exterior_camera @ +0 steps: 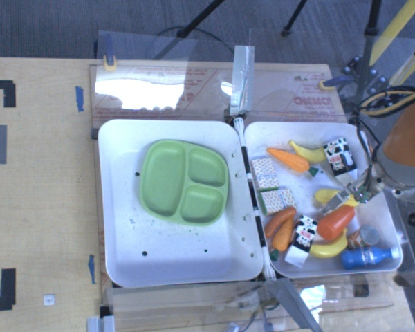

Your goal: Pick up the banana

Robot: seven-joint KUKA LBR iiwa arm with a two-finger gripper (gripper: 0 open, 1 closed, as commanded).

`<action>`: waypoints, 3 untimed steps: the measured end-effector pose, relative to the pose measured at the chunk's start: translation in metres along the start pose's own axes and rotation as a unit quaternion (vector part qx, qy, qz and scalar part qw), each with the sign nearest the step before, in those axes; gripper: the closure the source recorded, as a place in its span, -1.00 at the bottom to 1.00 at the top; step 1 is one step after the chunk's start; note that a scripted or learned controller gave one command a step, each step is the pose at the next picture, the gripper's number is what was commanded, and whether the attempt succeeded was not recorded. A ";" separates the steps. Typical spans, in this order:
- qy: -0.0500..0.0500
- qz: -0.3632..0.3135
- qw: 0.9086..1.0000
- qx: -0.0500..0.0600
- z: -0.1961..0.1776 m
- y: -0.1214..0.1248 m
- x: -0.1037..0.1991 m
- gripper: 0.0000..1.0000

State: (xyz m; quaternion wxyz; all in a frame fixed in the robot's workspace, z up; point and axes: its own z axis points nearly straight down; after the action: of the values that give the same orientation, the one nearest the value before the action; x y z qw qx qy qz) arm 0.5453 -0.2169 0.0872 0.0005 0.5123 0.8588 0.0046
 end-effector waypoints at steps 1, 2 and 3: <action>0.000 0.000 1.000 0.000 0.000 0.000 0.000 -1.00; 0.003 0.225 0.974 -0.003 -0.001 0.021 0.000 -1.00; -0.004 0.167 0.986 0.003 -0.060 0.032 -0.023 -1.00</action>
State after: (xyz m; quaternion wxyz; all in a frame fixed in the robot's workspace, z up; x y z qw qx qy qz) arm 0.5839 -0.2219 0.1472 0.0017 0.6482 0.7615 0.0002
